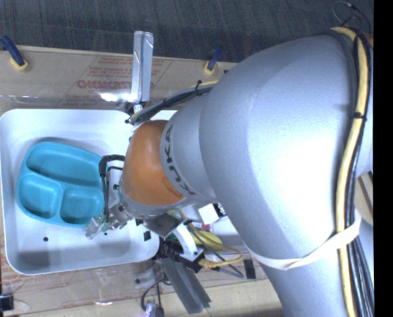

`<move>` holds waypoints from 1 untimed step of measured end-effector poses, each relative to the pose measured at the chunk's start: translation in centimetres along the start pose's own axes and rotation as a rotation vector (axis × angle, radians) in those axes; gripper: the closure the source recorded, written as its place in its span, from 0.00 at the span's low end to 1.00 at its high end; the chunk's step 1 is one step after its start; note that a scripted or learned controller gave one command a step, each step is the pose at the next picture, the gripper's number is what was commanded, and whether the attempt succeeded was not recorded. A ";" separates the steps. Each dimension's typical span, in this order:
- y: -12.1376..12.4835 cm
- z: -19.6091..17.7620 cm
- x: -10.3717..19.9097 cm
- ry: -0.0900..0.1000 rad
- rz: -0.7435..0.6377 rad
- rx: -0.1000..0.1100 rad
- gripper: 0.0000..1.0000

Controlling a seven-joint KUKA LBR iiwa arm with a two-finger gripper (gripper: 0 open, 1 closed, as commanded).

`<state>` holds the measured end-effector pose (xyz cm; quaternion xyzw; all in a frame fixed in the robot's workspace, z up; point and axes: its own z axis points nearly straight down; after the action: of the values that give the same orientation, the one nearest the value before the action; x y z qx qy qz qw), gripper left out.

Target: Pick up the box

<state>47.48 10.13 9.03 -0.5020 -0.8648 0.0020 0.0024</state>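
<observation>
From my console, the arm (275,150) bulked nearest, hiding most of the right bin. Beyond it the gripper (102,224) hung low in the left bin (11,177), just beside the blue tray's (61,183) near corner. How its jaws stood I could not tell. I saw no box; probably under the arm. I judged it wise to lift clear and find the box before committing.
</observation>
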 end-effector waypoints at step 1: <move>-5.4 -10.1 -9.8 -0.002 0.040 -0.006 0.00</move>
<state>47.71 -0.99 19.17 -0.5192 -0.8547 0.0000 0.0003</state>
